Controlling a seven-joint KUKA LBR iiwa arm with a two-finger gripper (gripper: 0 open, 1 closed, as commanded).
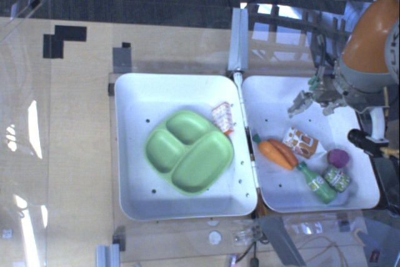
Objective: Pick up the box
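Note:
The box [301,142] is a small orange and white carton lying flat in the right bin [275,194], just right of a carrot. My gripper [314,104] hangs over the back half of that bin, up and slightly right of the box and apart from it. Its two fingers [298,104] are spread open with nothing between them. The grey arm with its orange band [369,40] comes in from the upper right.
An orange carrot [277,154], a green bottle [317,184], a purple ball [338,157] and a small can [338,179] crowd the front of the right bin. The left bin [134,103] holds a green divided plate [189,151] and a red and white packet [222,117].

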